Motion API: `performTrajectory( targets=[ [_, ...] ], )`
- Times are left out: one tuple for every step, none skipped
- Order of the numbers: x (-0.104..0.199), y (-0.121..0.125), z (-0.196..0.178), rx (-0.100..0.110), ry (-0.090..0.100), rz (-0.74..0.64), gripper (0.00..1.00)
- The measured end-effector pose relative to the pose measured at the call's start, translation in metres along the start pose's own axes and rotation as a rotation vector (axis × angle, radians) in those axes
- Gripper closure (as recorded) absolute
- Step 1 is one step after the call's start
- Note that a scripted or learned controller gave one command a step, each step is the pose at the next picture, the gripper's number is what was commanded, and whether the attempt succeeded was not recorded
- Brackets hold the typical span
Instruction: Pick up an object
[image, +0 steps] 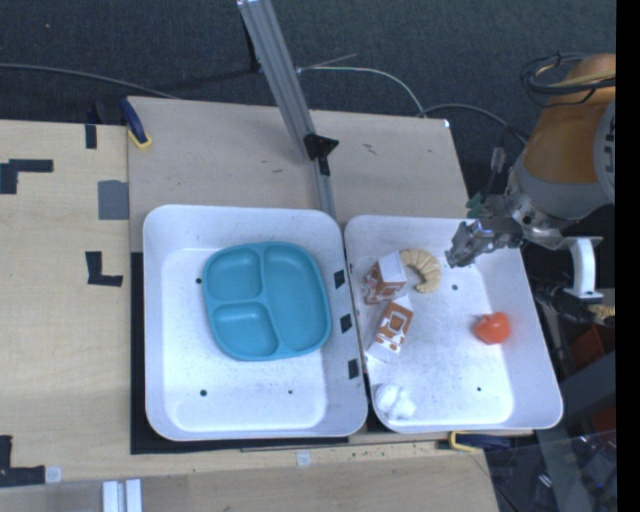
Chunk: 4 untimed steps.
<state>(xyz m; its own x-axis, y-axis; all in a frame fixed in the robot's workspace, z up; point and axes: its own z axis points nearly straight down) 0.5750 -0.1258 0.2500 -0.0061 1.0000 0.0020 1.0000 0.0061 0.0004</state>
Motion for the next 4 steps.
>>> performTrajectory(
  targets=[
    [0.053, -0.002, -0.005, 0.002, 0.000, -0.001, 1.00],
    [0.099, -0.003, -0.007, 0.002, -0.001, 0.000, 1.00],
    [0.162, -0.004, -0.005, 0.002, 0.000, -0.002, 1.00],
    [0.215, 0.001, -0.007, 0.002, 0.000, -0.001, 1.00]
  ],
)
